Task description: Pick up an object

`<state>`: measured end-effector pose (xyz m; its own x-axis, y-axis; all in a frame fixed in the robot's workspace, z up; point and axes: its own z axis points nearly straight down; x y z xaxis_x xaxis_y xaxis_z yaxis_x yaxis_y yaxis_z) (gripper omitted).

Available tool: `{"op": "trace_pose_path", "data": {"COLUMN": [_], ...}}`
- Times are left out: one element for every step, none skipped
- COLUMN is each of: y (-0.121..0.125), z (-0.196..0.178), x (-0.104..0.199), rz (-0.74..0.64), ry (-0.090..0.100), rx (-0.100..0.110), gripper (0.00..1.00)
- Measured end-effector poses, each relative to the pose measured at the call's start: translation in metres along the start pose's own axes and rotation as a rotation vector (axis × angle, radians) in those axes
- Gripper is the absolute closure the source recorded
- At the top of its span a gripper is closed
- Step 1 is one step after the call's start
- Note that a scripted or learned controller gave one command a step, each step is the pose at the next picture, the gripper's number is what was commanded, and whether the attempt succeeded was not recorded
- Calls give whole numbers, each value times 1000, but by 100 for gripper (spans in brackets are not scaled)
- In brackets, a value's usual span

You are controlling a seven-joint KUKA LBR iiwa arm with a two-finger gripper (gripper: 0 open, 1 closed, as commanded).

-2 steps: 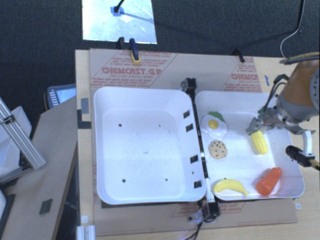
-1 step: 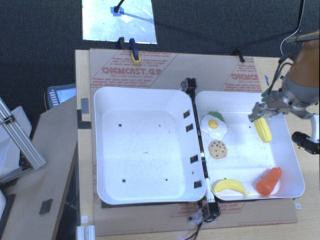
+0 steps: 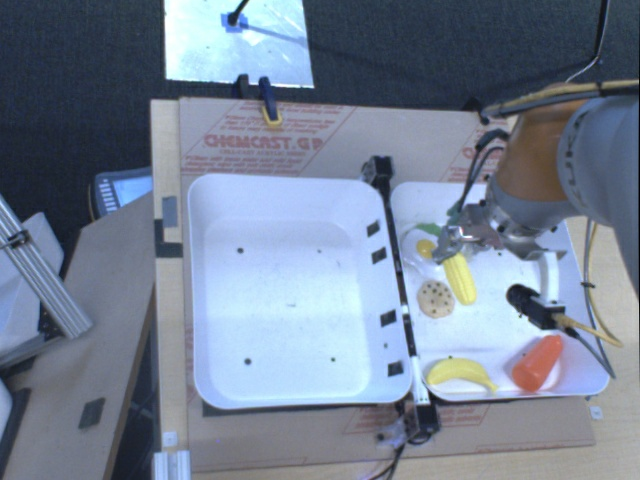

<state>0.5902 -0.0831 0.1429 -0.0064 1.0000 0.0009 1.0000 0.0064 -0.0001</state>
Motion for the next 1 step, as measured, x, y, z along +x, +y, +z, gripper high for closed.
{"op": "trace_pose_path", "data": {"y": [47], "z": [-45], "x": [120], "rz": [-9], "ry": [3], "rx": [-10], "gripper": [100]}}
